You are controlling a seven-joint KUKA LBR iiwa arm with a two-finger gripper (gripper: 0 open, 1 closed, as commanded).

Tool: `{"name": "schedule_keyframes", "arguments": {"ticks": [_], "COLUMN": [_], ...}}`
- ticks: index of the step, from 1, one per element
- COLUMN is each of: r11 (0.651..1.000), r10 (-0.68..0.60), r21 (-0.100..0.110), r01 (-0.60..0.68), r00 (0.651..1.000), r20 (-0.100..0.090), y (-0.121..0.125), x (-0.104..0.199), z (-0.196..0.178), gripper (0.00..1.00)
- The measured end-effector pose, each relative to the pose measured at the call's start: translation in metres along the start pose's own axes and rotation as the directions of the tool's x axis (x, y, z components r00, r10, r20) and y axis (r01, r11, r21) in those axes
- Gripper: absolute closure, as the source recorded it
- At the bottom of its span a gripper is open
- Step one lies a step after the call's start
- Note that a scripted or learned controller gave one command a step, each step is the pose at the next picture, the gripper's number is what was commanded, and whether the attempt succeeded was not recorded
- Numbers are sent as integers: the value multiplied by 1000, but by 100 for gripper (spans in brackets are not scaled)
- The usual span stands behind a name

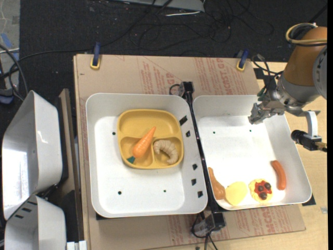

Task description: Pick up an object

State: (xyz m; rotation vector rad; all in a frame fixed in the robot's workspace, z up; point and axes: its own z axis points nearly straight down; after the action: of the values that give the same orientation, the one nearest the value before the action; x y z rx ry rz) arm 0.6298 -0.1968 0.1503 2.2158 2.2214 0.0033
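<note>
My gripper (256, 116) hangs over the far right part of the right bin (234, 108), with nothing seen between its tips. Along that bin's near edge lie a brown drumstick-shaped piece (215, 184), a pale yellow round piece (235, 192), a yellow piece with red and dark toppings (260, 189) and an orange sausage (279, 174). In the left bin (104, 155) a yellow divided plate (130, 124) holds an orange carrot (144, 142) and a beige shrimp (167, 150).
A black divider strip (193, 139) runs between the two bins. Clamps (95, 61) (242, 61) sit at the bench's far edge. White containers (28, 150) stand off the bench to the left. Cables lie on the dark floor behind.
</note>
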Motion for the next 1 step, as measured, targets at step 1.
{"name": "schedule_keyframes", "arguments": {"ticks": [1], "r11": [1000], "r10": [0], "r21": [0], "r01": [0], "r00": [1000], "r20": [0], "y": [-1], "x": [-3], "z": [-43], "gripper": [100]}}
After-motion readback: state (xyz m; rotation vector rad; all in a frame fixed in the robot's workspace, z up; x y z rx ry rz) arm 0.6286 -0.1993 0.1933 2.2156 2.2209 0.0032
